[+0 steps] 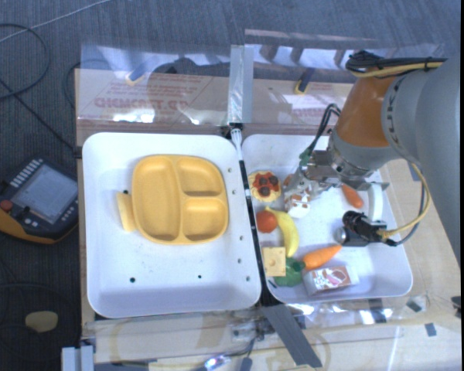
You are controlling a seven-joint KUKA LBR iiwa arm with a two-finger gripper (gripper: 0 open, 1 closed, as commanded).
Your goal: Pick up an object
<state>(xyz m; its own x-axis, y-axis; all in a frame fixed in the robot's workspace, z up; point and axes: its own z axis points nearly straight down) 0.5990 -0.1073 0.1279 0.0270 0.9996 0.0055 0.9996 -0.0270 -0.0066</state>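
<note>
My gripper point(308, 181) is low in the right bin point(387, 273), near its upper left part, below the arm's orange band. It hovers over or touches a small white and brown toy point(298, 202). Just left of it lies a round yellow toy with red spots point(264, 184). A red tomato point(267, 220), a yellow banana point(288, 232), a cheese wedge point(274, 261), a green piece point(293, 273), a carrot point(322, 255) and a red-and-white packet point(329, 278) lie in the lower part of the bin. A small orange piece point(353, 196) rests to the gripper's right.
The left bin point(108, 284) holds a yellow divided plate point(179, 198). A black cable connector point(359, 229) hangs from the arm over the right bin. A handheld pendant point(32, 199) lies on the floor at the left.
</note>
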